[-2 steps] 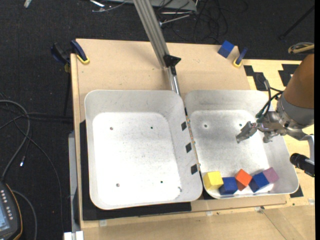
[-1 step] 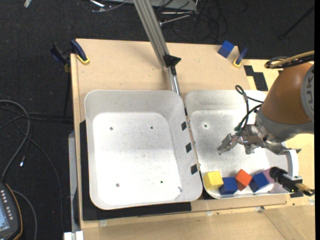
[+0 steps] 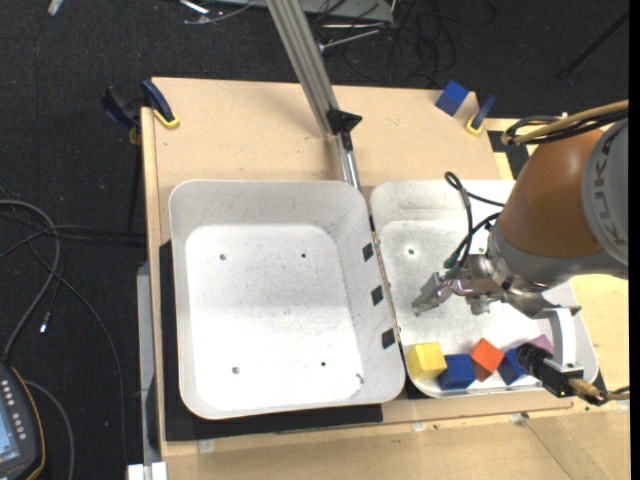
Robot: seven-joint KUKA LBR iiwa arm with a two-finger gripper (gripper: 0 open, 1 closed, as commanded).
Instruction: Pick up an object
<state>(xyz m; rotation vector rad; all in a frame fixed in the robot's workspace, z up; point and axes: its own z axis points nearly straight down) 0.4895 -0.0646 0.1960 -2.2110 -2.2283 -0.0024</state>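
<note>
Blocks sit bunched along the right white plastic bin's near edge: a small yellow cube, blue and orange ones beside it. Rigid and probably light, best pinched across flat faces. The metal two-finger gripper hovers above, jaws apart, empty.

Bench: raw wood/fibreboard look, matt, pale tan, faintly scuffed. Left bin & right bin: white plastic, smooth, low sheen, speckled w/ dark grime. Arm's orange band: glossy, smooth, light glare on top. Hand: bare grey metal, dull shine. Blocks: yellow block, blue block, orange block, all solid colour, matt, smooth faces. Slanted pole over bench: ribbed metal, satin grey. Floor: dark carpet, rough, fibrous.
</note>
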